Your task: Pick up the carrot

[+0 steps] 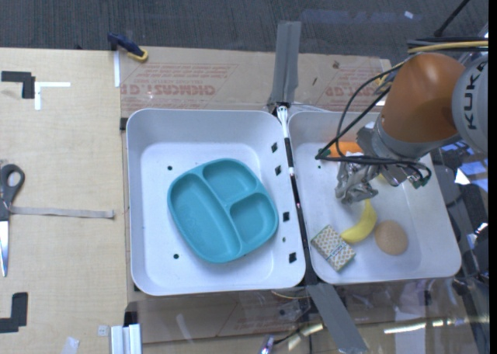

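Jaws [356, 188]: over the right bin [435, 263], pointing down near its middle; from here I cannot tell whether they stand open or closed, and nothing shows between them.

Carrot [347, 147]: an orange sliver at about 12 o'clock from the jaws, near, toward the bin's back wall, mostly hidden under the arm's wrist and cables. Its long axis seems to run roughly 9-to-3 across the bin, though too little shows to be sure. The coming move likely calls for a short shift toward 12 o'clock before closing.

Banana [361, 224]: just beside the jaws at 6 o'clock.

Egg-like object [391, 237]: at 5 o'clock.

Small patterned box [333, 248]: at 7 o'clock.

Arm [419, 104]: enters from 3 o'clock, orange band bent over the bin's back.

Left bin [140, 213]: holds a blue divided plate [223, 209].
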Tool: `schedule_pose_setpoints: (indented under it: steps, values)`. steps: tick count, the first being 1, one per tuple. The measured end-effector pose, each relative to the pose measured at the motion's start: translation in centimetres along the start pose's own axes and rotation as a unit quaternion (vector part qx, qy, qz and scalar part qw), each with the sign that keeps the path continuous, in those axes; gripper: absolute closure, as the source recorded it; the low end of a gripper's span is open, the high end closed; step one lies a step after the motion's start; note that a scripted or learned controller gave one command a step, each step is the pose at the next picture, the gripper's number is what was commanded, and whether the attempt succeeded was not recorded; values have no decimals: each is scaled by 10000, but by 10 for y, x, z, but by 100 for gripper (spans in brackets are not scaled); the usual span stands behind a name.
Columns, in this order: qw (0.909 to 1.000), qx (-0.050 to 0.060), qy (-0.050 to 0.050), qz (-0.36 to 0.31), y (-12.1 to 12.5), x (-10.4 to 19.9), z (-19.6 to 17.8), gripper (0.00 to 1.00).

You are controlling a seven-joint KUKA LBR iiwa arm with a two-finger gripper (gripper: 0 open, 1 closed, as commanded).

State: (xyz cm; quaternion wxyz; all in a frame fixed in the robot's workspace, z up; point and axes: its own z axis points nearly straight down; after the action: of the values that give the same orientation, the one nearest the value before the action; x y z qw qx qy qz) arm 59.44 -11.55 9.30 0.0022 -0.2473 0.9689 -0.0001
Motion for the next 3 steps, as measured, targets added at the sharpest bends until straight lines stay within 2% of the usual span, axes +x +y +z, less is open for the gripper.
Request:
schedule_pose_setpoints:
  steps: [1, 2, 3]
  values:
    - [9987, 13, -8, 514, -51, 43, -81, 100]
    - [9817, 13, -13, 1906, -83, 13, -50, 100]
    - [9549, 8, 4, 2968, -47, 92, -105, 100]
